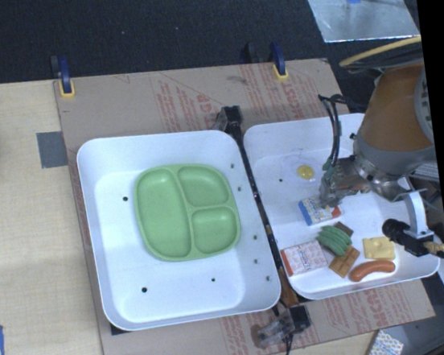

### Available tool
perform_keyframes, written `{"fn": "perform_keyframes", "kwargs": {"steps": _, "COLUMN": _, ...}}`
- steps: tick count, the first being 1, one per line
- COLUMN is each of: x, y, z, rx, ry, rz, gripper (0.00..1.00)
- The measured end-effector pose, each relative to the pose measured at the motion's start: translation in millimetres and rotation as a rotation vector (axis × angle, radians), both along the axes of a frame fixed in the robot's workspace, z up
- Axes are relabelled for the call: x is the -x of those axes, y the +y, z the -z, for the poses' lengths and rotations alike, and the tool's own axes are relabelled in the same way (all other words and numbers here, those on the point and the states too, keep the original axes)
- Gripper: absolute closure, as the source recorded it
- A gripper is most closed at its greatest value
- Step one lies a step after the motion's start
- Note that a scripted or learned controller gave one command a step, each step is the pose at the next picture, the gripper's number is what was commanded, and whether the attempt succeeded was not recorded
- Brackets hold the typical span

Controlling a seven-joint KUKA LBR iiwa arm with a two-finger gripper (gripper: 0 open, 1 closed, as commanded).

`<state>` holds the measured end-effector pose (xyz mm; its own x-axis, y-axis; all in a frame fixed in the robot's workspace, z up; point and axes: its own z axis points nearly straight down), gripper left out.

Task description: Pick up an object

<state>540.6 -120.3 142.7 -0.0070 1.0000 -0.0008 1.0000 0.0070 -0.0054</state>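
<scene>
End effector (331, 191) sits low in the right bin (281, 136), directly over a small blue-and-white carton (321, 212) lying flat near the bin's middle; whether it is spread or closed, and whether it has hold of anything, cannot be told, since the wrist and cabling cover it from above. Carton looks light and fairly stiff, probably card; best taken across its short sides, though lying flat it offers little height to grip. Other candidates in the same bin: red-and-white packet (303, 258) at the left wall, green ridged toy vegetable (335, 239), brown piece (344, 263) beside it, yellow block (378, 249), sausage-shaped toy (372, 270) near the front rim, small yellow disc (307, 173) toward the back. All appear light; the sausage and disc look smooth and likely slippery. Left bin (107, 228) holds a green divided plate (186, 211). Arm body hides the right bin's far corner; carton print is too small to read.
</scene>
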Motion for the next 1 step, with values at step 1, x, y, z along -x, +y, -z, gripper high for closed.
{"fn": "perform_keyframes", "kwargs": {"steps": 1, "x": 0.1, "y": 0.1, "z": 0.4, "rx": 0.001, "ry": 0.000, "rz": -0.001, "gripper": 0.00}}
